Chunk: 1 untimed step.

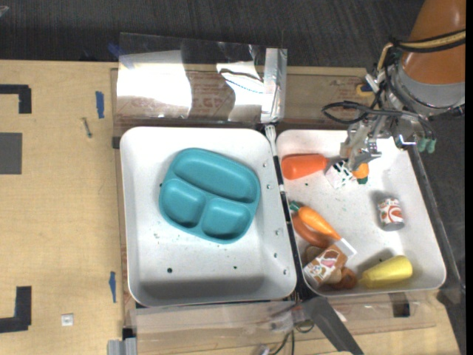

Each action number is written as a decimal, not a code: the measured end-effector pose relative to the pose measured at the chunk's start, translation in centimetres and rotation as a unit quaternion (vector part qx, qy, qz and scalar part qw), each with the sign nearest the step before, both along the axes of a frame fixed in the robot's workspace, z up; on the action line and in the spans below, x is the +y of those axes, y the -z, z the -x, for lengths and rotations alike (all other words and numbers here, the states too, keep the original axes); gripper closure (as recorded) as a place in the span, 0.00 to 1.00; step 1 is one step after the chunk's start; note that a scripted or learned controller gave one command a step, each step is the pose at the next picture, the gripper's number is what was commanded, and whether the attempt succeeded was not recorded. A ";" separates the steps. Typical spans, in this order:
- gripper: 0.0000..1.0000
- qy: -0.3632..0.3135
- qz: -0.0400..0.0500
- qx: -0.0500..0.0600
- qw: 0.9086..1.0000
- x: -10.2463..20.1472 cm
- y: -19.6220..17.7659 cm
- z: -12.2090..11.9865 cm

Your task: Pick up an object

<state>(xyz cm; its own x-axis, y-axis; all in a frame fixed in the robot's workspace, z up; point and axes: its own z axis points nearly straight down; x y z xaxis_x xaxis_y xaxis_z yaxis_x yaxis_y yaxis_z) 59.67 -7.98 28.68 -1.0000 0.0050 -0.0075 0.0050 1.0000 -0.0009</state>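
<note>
The hand (353, 161) hangs low over the far side of the right bin (425, 198). I cannot tell how it is set. An orange block (303, 166) lies just left of the hand. Nearer the camera lie a carrot (316, 223), a small can (389, 211) and a yellow toy (386, 271). The left bin (140, 198) holds a blue tray (210, 193).

In the right bin, a stubby orange plastic carrot piece (303, 166) lies on its side at the upper left corner. Below it a longer orange toy carrot (316, 222) slants, a small red-and-white can (389, 211) sits mid-right, and a yellow plastic banana-like piece (386, 270) rests near the front.
</note>
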 end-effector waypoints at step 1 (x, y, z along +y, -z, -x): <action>1.00 -0.095 0.001 -0.001 0.995 -6.9 0.0 -2.3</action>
